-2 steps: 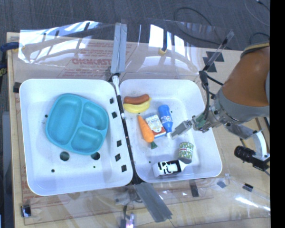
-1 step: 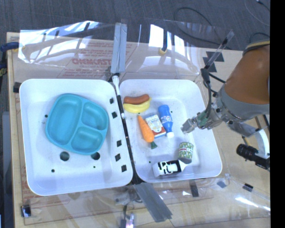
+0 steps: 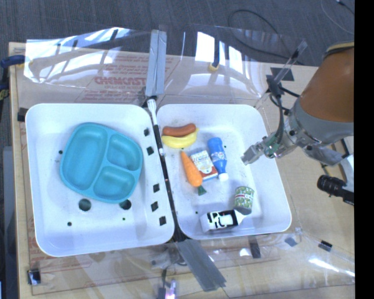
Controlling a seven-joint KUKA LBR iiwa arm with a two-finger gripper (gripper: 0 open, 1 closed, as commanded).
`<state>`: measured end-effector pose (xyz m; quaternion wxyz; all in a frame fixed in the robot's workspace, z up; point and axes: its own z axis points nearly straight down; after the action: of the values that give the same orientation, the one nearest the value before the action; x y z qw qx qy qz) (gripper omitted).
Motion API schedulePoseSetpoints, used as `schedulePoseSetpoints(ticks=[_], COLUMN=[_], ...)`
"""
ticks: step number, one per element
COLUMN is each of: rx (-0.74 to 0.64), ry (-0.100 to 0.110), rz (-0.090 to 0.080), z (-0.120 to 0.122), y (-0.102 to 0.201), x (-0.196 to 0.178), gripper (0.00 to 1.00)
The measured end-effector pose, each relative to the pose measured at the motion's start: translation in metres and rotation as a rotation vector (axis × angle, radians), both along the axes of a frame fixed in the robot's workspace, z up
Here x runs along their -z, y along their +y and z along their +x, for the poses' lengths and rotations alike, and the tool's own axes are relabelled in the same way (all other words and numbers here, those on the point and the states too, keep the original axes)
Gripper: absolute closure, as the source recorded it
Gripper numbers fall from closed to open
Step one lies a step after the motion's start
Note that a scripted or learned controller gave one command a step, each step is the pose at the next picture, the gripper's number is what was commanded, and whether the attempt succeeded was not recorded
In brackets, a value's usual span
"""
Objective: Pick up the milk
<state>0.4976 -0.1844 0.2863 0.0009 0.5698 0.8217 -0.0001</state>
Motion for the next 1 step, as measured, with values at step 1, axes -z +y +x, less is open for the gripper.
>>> schedulePoseSetpoints(ticks=[1], rx=[0.0], ry=[0.0], rz=[0.0], z=[0.0], y=[0.0], x=[0.0], gripper=[0.0])
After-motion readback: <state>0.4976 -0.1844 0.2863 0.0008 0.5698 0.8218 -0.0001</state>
